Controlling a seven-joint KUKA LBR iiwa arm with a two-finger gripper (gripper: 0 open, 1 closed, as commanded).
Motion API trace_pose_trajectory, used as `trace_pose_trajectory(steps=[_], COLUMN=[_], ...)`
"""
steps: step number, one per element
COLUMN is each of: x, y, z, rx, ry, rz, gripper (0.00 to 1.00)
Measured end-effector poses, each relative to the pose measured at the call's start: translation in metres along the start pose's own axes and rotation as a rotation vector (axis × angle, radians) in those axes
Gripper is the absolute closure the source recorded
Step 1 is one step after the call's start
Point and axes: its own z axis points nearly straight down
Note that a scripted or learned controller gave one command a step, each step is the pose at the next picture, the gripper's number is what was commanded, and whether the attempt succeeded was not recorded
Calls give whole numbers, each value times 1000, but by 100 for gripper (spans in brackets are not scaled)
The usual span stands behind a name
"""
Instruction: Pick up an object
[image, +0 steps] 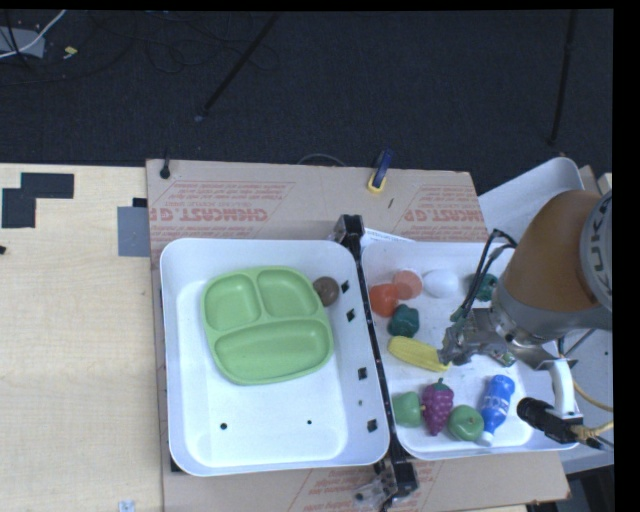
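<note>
While my hand (452, 347) hangs low in the right bin (520, 440), its tip just at three o'clock of the toy corn cob (417, 352), I cannot tell its state; nothing looks lifted, so the pick seems not yet made.

The two bins (185, 400) looked like smooth, slightly glossy white plastic; the green divided plate (267, 325) was matt plastic. Brown cardboard (250, 205) lay beneath, on a pale wood-grain table (70, 350). The toy corn (417, 353) shone like plastic.
</note>
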Motion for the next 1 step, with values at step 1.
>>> trace_pose_trajectory(steps=[1], x=[-3], y=[4], z=[-62], rx=[-1], ry=[0], rz=[0], gripper=[100])
